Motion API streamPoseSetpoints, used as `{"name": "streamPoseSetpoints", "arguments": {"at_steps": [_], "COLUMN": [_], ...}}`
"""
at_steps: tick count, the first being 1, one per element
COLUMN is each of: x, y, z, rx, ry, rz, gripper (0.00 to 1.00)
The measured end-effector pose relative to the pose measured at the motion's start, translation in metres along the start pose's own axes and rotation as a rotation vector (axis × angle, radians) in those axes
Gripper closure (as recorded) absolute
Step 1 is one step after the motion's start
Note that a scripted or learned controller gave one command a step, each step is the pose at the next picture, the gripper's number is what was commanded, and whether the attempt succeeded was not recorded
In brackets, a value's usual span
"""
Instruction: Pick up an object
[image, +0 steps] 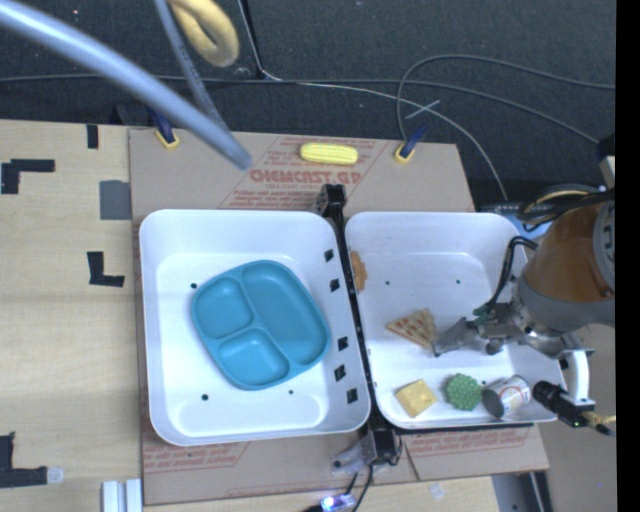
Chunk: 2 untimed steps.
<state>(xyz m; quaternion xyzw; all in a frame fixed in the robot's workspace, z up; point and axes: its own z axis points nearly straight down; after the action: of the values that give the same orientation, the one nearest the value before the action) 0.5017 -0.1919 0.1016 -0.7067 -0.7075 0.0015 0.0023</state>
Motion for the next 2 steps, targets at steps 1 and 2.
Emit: {"name": "streamPoseSetpoints", "arguments": {"at_steps": [1,2], "x": [0.000,0.001], "y": [0.001,0.004], "z": [-0.012,-0.054], "rx": [-0.002,-0.007], "ry": [0.000,-0.002], "rz": [-0.001,0.000], "gripper": [1.00,1.00]}}
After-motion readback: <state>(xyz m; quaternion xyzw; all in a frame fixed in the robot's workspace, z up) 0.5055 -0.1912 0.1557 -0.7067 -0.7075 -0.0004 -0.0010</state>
